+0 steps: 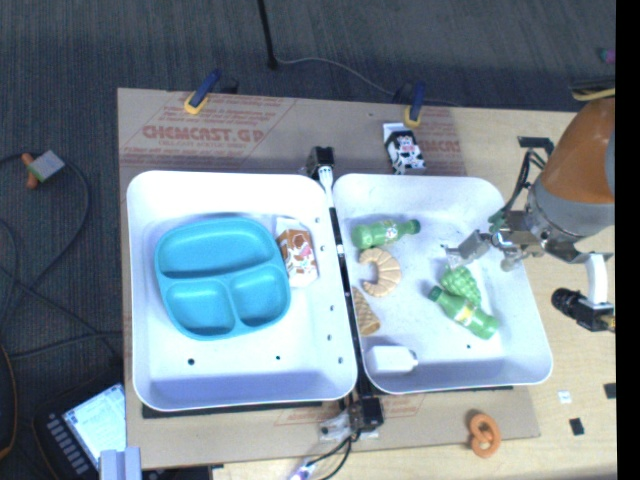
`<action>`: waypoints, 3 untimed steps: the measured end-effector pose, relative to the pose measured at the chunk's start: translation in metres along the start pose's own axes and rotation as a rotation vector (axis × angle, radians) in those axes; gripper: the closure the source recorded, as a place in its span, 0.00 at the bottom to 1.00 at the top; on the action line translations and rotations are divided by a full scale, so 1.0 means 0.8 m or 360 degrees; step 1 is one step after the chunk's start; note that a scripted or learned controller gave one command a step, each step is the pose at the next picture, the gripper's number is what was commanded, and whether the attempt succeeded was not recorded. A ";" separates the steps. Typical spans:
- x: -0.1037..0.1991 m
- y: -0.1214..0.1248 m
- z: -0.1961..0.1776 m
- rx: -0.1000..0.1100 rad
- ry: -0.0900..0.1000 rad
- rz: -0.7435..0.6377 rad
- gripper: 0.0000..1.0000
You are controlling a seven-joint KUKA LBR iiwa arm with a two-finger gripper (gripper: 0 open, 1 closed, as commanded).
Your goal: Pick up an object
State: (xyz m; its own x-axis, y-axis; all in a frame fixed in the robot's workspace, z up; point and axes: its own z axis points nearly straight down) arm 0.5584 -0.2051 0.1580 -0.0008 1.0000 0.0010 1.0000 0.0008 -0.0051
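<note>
Two green bottles, one croissant, one blue tray.
Gripper (470, 250), grip unclear, hovers just above a ridged plastic bottle (464, 303); smooth bottle (384, 233), curved croissant (380, 271), three-part tray (221, 275) lie leftward.

Arm reaches leftward, claw (470, 251) hanging low.

A single fixed camera hangs high above the worktop (560, 408) and looks down at a slight slant, far enough off to take in both white bins whole. The left bin (240, 378) and the right bin (520, 358) sit side by side across the middle of the view, with dark carpet (100, 28) filling the top and left margins. The arm (585, 173) enters from the right edge, cropped there, and reaches over the right bin's far side.
</note>
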 end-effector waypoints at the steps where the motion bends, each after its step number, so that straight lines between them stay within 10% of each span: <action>1: 0.039 -0.003 0.088 -0.0014 -0.0004 0.0001 0.00; 2: 0.038 -0.002 0.075 -0.0021 -0.0010 0.0003 1.00; 3: 0.114 -0.033 -0.044 -0.0010 -0.0002 -0.0001 1.00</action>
State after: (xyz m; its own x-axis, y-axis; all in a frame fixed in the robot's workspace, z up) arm 0.5318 -0.1141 0.1935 -0.0016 1.0000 -0.0002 1.0000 0.0016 0.0011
